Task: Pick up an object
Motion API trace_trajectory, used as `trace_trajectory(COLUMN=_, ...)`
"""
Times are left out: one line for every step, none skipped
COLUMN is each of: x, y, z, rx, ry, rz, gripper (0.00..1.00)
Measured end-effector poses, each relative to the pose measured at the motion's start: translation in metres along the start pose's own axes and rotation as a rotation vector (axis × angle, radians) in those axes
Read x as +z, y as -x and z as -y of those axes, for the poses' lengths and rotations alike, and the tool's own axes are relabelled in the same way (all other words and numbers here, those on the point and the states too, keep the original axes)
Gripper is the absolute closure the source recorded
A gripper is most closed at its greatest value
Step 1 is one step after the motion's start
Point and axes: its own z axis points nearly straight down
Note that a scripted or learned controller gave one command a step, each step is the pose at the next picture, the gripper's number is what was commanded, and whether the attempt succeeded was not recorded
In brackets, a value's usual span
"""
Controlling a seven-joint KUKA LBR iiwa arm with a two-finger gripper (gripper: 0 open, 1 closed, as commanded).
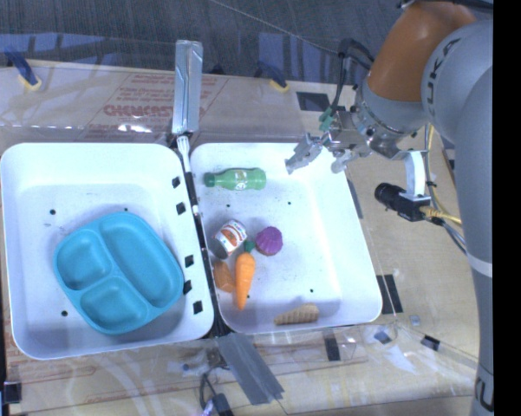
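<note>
The right bin (338, 232) holds a green bottle (235, 178) lying on its side near the back, a small can (231, 236), a purple round thing (270, 240), an orange carrot (244, 276) and a tan ridged piece (296, 315) by the front wall. My gripper (318, 155) hangs above the bin's back right corner, to the right of the bottle. Its fingers stand spread apart with nothing between them.
The left bin (35, 189) holds a blue divided tray (118, 271). A metal post (187, 89) rises at the back where the two bins meet. The grey arm (451, 85) with its orange band takes up the upper right.
</note>
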Motion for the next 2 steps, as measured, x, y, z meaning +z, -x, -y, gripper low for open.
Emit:
trace_trajectory(x=0.119, y=-0.059, z=-0.022, rx=-0.002, ry=-0.009, rz=-0.002, gripper=0.00)
trace_trajectory(x=0.161, y=-0.071, z=0.024, rx=0.002, ry=-0.003, rz=0.000, gripper=0.00)
